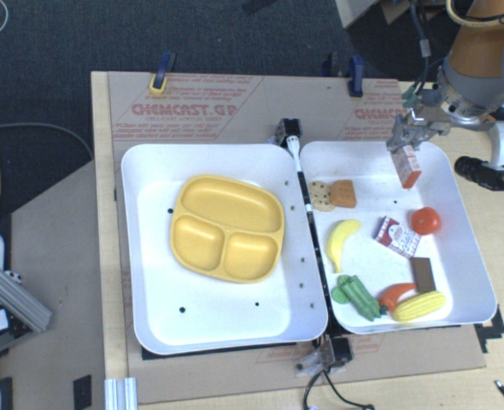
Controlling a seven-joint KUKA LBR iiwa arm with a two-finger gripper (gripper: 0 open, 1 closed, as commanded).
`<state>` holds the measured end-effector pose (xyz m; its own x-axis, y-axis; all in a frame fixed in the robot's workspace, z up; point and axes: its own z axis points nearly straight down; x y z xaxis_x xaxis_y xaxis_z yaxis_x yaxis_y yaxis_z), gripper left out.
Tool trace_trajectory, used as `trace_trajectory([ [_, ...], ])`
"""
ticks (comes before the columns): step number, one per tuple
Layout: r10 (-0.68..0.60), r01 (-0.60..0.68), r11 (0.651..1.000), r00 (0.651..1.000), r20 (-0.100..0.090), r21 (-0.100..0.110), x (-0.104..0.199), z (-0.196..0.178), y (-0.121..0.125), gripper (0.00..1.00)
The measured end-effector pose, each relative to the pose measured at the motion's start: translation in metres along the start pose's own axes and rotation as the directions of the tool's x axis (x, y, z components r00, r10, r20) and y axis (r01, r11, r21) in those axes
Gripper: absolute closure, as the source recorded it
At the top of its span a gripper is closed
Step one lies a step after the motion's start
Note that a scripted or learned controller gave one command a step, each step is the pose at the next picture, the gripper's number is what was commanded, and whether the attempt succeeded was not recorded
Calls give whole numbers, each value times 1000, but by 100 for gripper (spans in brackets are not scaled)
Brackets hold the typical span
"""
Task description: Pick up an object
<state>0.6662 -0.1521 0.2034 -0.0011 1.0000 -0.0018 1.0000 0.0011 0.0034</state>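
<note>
While claw-held, carton (410, 171) near-upright.

Dark carpet floor (81, 24) surrounds a cardboard-topped bench (235, 101).

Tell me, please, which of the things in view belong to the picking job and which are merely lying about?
Belonging to the job:
- two-finger gripper
- small red and white carton hanging just below it
- white right-hand bin

Lying about:
- yellow three-compartment plastic plate
- white left-hand bin
- yellow toy banana
- red toy tomato

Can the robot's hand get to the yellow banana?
Probably yes. The banana lies uncovered in the right bin, nothing stacked on it, and the hand is above that bin, with a small red box under it.
</note>
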Motion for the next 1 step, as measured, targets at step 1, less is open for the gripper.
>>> trace_trajectory([
  [1,0,0,1000,1000,0,1,0,-21,1,100],
])
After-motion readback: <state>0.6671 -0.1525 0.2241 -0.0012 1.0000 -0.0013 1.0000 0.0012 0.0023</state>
